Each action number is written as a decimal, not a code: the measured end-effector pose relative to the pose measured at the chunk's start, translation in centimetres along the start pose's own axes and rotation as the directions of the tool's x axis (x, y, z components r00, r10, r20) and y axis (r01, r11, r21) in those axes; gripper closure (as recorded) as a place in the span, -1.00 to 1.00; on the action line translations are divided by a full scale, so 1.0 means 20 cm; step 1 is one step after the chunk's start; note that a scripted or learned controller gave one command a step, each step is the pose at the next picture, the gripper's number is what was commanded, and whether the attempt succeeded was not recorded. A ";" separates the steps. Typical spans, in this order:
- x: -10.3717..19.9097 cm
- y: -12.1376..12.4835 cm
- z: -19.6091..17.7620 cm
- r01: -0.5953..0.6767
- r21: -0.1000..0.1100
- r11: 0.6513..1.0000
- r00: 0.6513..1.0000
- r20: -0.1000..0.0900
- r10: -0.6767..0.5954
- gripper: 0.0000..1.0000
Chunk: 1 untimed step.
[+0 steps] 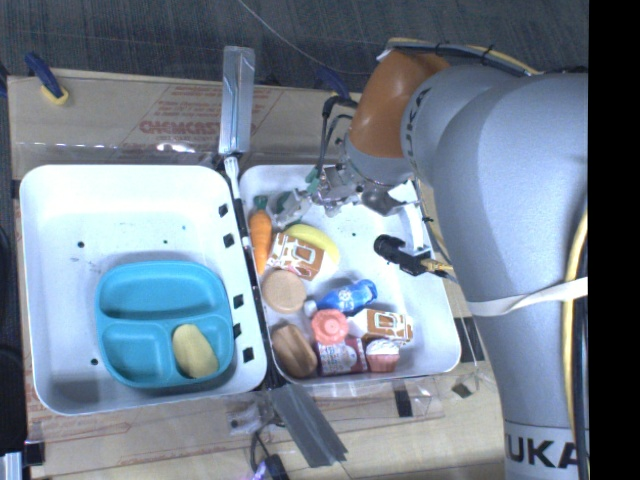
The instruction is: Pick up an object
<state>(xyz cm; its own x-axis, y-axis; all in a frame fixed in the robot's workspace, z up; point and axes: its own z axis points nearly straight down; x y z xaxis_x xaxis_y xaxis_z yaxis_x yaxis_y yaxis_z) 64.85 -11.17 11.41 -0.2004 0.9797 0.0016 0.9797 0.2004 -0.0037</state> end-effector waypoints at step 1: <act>-0.04 -0.09 0.11 0.055 -0.002 0.998 0.998 0.000 -0.055 -1.00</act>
<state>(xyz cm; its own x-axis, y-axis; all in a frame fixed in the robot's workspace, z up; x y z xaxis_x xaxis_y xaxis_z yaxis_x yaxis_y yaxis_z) 63.26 -12.22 9.24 -0.2538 0.9673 0.0016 0.9673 0.2538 -0.0017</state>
